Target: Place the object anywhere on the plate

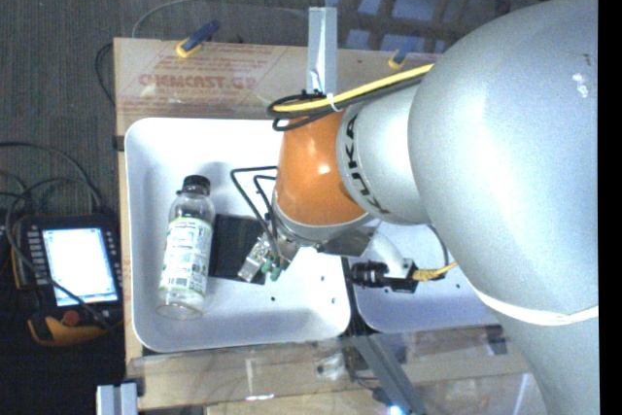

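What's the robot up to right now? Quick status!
Pincer low in left bin, beside bottle. Bottle lying flat, not gripped. Black pad between them.

Red lettering is printed on the brown board lying along the far edge of the surface; it is faint and appears to read "CHEMCAST", followed by characters that cannot be made out. Black letters "KUK" are seen on the grey arm casing beside the orange band. The bottle label carries print too small to be read.
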Tool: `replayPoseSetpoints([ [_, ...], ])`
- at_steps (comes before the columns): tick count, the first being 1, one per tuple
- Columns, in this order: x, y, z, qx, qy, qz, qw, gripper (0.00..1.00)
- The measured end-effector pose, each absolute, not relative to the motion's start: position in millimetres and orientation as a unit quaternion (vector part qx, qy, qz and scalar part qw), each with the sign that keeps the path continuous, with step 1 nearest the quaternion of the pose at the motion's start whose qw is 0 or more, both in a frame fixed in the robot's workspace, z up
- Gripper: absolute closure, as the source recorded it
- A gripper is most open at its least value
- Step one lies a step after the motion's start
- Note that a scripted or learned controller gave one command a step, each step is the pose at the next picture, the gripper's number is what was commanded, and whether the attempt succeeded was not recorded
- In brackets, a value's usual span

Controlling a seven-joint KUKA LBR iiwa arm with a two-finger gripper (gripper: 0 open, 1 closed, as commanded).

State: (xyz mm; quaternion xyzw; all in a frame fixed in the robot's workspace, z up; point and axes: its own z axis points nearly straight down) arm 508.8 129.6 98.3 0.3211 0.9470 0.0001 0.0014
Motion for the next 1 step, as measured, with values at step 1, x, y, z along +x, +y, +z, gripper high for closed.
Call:
replayPoseSetpoints([
  [1, 516.5, 100.5, 184.2, 0.181, 0.983, -0.0008, 0.002, 1.00],
])
